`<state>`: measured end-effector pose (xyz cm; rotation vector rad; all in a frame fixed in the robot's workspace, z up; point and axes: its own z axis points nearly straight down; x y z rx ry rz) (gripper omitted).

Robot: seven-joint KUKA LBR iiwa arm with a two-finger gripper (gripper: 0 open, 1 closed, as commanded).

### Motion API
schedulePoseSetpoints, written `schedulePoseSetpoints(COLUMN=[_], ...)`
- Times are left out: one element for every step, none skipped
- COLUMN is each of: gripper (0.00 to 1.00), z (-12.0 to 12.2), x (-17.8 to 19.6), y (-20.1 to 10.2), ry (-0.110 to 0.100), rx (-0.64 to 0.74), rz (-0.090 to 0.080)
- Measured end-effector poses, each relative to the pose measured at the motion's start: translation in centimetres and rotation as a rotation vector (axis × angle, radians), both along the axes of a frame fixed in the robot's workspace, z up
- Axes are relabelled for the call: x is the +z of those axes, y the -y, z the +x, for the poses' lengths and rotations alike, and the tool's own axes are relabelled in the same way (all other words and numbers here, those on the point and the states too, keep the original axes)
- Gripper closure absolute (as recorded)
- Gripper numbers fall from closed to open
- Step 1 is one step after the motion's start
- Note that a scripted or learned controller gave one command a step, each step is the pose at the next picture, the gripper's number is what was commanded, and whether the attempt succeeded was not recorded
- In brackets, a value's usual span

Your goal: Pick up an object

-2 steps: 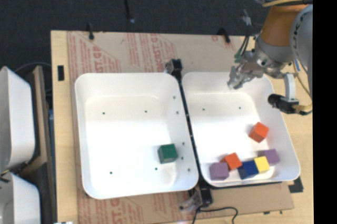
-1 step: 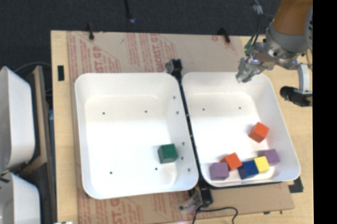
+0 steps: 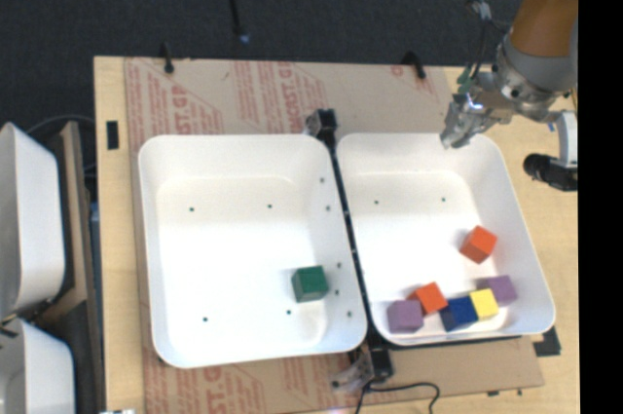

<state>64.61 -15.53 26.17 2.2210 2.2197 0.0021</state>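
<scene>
My gripper [image 3: 456,137] hangs over the far edge of the right bin [image 3: 428,170], with nothing seen between its fingers. An orange cube [image 3: 478,244] lies alone at the right of that bin. Along the bin's near edge sit a purple cube [image 3: 405,316], another orange cube [image 3: 429,297], a blue cube [image 3: 456,314], a yellow cube [image 3: 484,305] and a second purple cube [image 3: 500,289]. A green cube [image 3: 310,283] rests in the left bin [image 3: 195,207], near its front right.
A black clamp [image 3: 322,123] sits at the far end of the seam between the bins. The wooden bench [image 3: 234,95] extends behind them. A white container [image 3: 29,217] stands at the far left. The arm's orange band [image 3: 545,13] is at upper right.
</scene>
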Motion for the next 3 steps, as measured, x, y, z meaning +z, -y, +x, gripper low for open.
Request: schedulePoseSetpoints(gripper=[1.00,1.00,1.00], z=[-0.5,-1.1,-1.8], x=[-0.4,-1.7,-2.5], y=[-4.1,-9.5,-15.4], ry=[-0.001,-0.002,-0.001], rx=[0.003,0.004,0.004], rz=[0.000,0.001,0.001])
